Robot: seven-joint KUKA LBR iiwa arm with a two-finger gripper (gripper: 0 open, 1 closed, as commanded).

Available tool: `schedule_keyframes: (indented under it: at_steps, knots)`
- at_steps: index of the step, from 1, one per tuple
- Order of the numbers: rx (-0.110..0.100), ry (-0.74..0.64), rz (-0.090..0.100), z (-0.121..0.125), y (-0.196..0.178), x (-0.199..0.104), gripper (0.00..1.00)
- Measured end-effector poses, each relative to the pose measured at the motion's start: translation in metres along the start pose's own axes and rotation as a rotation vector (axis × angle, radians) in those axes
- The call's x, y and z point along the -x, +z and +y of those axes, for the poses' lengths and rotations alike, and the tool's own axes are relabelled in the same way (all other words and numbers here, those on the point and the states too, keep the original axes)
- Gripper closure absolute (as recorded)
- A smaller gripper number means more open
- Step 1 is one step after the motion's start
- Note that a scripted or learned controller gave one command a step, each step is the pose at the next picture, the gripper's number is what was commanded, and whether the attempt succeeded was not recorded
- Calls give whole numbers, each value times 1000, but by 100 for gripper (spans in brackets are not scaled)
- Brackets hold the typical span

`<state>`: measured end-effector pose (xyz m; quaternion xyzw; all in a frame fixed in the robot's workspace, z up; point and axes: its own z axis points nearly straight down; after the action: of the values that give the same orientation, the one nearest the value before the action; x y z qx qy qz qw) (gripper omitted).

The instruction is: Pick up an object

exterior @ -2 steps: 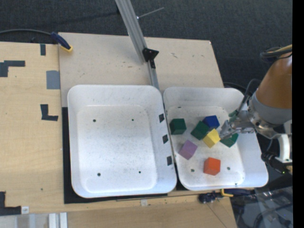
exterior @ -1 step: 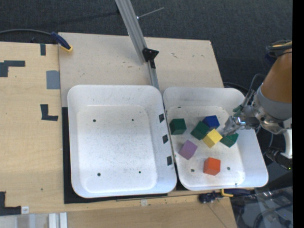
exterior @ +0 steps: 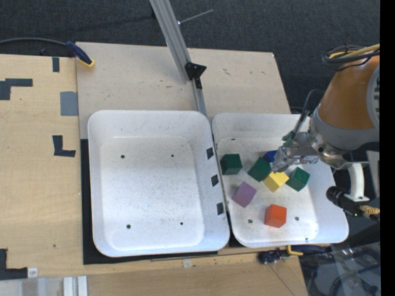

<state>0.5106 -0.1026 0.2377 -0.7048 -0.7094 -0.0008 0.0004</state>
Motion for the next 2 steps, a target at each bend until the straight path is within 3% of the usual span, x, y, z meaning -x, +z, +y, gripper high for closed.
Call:
schedule_keyframes:
  at_steps: [2]
  knots:
    - [-1,1,-2,8,-3,-96,100]
